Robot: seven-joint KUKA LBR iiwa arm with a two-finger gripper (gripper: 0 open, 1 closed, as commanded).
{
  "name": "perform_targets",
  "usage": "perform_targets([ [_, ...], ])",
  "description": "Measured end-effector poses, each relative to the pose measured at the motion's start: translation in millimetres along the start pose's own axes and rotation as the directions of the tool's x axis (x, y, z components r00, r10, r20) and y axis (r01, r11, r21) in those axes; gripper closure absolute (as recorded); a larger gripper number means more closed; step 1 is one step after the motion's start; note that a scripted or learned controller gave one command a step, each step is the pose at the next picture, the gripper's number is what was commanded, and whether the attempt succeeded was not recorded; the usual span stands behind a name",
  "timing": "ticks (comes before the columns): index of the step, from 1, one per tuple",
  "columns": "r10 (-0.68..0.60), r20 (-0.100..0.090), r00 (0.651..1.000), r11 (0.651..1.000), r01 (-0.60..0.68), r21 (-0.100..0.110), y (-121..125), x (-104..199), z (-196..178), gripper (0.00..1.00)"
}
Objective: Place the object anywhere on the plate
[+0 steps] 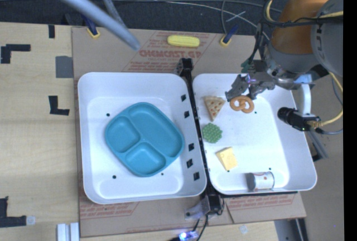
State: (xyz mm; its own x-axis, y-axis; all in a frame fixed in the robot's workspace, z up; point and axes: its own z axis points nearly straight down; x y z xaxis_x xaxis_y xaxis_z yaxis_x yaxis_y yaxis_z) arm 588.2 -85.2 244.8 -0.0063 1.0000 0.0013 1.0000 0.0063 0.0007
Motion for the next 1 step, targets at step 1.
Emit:
perform_targets([
  [1,0.0,0.0,1.0,1.0,0.0,0.003,-2.8,56.6,15.4,1.0],
])
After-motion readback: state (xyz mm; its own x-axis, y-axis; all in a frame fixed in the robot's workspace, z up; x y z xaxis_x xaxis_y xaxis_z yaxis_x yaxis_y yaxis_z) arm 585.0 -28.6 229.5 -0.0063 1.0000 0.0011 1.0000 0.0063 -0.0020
